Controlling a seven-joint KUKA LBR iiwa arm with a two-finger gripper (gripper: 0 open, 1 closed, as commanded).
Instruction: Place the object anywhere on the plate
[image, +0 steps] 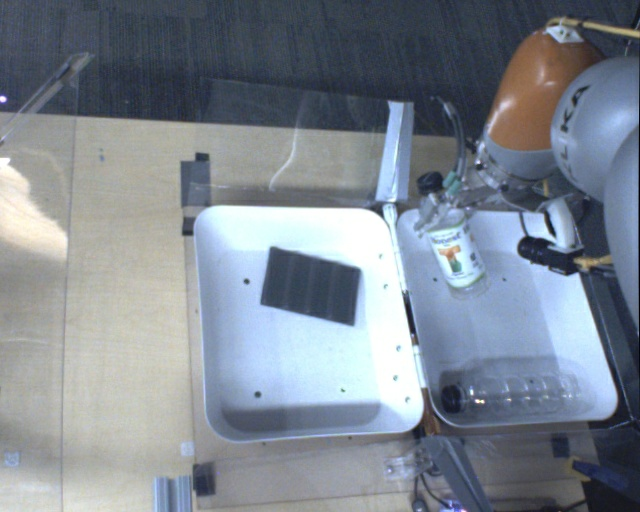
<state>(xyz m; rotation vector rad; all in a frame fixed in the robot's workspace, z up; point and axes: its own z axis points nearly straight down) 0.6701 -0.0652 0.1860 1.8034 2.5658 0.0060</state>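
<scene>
Nearest, a clear plastic bottle (512, 392) lies on its side in the right bin (600, 370). The dark plate (310, 285) sits in the left bin (300, 400). Farther back, the fingers (437, 205) pinch the cap end of a small labelled bottle (457, 256), apparently mid-pickup; next, carry it left over the divider.

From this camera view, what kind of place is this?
Probably a robotics lab test bench: two shallow white bins, the left bin and right bin, a grey KUKA arm, and a dark plate as target.
</scene>
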